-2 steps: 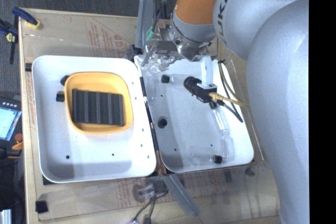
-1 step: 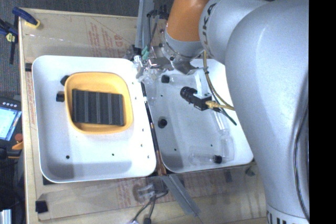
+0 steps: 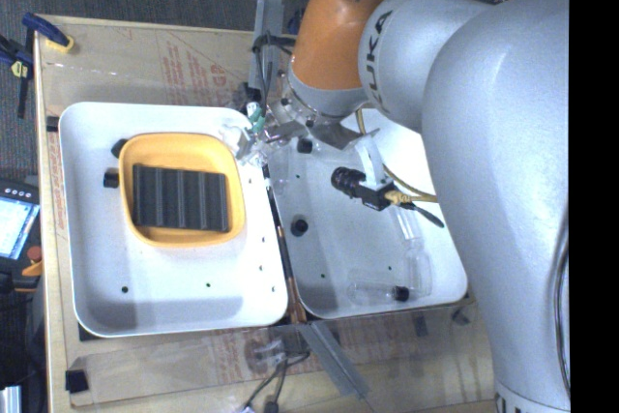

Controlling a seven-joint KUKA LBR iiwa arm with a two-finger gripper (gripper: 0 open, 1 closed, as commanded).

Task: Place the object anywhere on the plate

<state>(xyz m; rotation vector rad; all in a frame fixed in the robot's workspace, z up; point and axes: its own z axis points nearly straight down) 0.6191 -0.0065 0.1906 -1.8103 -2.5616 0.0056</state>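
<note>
Treat as the likely object the small greenish piece [image 3: 254, 117] at the tool [image 3: 253, 140], just beside the far right corner of the yellow plate [image 3: 145, 142] in the left bin [image 3: 87, 295]; cannot tell tool opening or hold. Expect a light, stiff, slippery part; grip across its middle. Release low over the plate, allowing for smooth bin floors and the arm crowding the right bin [image 3: 329, 295].
</note>
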